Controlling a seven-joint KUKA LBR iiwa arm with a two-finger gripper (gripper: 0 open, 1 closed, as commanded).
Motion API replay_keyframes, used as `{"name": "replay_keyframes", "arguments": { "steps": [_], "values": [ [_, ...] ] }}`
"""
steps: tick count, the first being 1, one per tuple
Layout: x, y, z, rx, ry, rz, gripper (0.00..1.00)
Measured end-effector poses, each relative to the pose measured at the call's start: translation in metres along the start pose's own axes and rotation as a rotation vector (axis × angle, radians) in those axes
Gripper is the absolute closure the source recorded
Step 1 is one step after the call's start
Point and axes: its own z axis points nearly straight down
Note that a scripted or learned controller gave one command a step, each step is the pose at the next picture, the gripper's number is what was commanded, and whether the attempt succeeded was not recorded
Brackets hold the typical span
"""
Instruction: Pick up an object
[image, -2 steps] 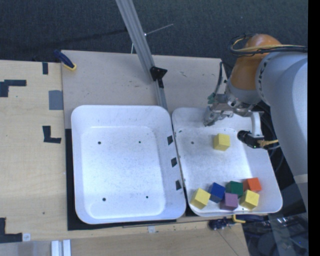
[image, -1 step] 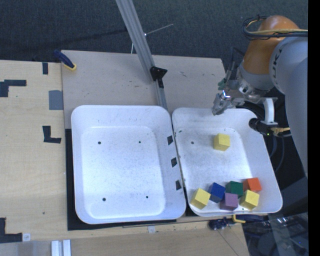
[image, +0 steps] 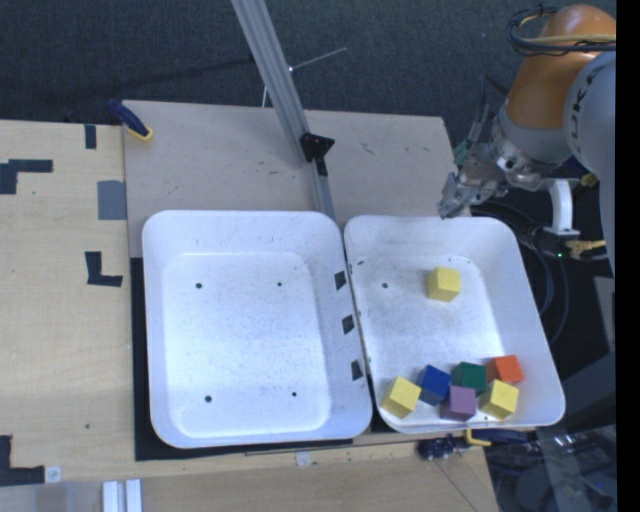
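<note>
You are looking at the hand (image: 455, 198) hanging at the upper right of the frame, just above the far rim of the right bin (image: 520, 262), and you cannot tell from this angle whether it is open or closed; nothing is showing in its grip. The arm (image: 560, 85) is reaching in from the right, its orange band sitting at the top right corner. A lone yellow cube (image: 443, 283) is lying in the upper middle of the right bin, well apart from the rest. Along the bin's lower edge a cluster is crowding together: another yellow cube (image: 402, 396) at the left end, a blue cube (image: 434, 383) just beside it, a purple cube (image: 461, 401) touching a green cube (image: 468, 376), then a third yellow cube (image: 501, 399) and an orange cube (image: 505, 369) at the right end. The left bin (image: 160, 300) is sitting beside the right one, their rims meeting at mid-frame. A slanted metal rail (image: 278, 75) is crossing the tabletop (image: 390, 160) from the top of the frame down to the seam between the bins, left of the hand. A blue and yellow clamp (image: 131, 120) is lying at the tabletop's upper left corner.
</note>
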Motion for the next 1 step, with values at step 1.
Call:
{"name": "replay_keyframes", "arguments": {
  "steps": [1],
  "values": [
    [-0.0029,0.0033,-0.0640,-0.003,-0.001,-0.001,1.00]
  ]
}}
